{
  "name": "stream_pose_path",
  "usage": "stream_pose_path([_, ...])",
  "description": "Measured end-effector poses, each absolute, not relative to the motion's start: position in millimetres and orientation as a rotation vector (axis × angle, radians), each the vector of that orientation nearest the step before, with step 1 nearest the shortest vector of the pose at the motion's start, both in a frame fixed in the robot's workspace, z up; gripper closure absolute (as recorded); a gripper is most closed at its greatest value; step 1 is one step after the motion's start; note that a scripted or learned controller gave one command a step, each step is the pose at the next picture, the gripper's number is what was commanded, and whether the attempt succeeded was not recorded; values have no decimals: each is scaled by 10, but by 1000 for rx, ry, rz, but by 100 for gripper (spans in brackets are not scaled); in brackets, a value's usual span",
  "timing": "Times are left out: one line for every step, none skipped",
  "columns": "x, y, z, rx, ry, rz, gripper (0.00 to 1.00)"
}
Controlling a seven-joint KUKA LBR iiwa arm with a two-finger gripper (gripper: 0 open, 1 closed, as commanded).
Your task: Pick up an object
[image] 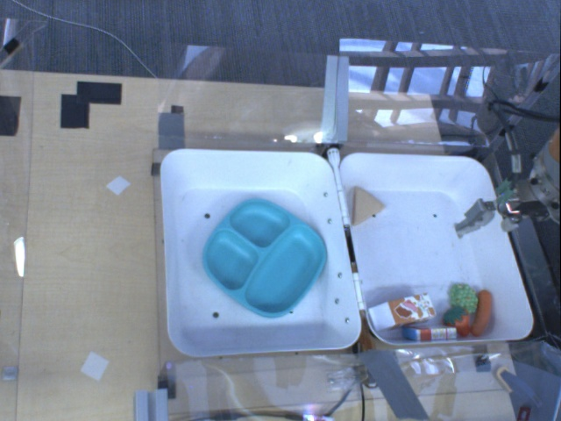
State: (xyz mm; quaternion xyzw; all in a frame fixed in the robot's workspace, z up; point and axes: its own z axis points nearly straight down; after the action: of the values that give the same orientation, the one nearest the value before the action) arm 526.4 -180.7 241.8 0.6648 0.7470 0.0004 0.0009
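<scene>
Nothing is picked up yet; the whole grasp is left to do. The grey two-finger gripper hangs over the right edge of the right shallow white bin, touching nothing; how far open it is I cannot tell. Candidate objects sit at that bin's near edge: small orange-and-white carton, green-and-orange toy vegetables; a tan wedge lies far left. The blue compartment plate fills the left white bin.

The arm is cut off by the frame's right edge, its gripper too small to read. At lower right, the heap of small items overlaps, the print on the carton illegible.
</scene>
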Motion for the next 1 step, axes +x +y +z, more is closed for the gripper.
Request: stream_pose_path([4911,-1202,1475,2000,2426,0,0])
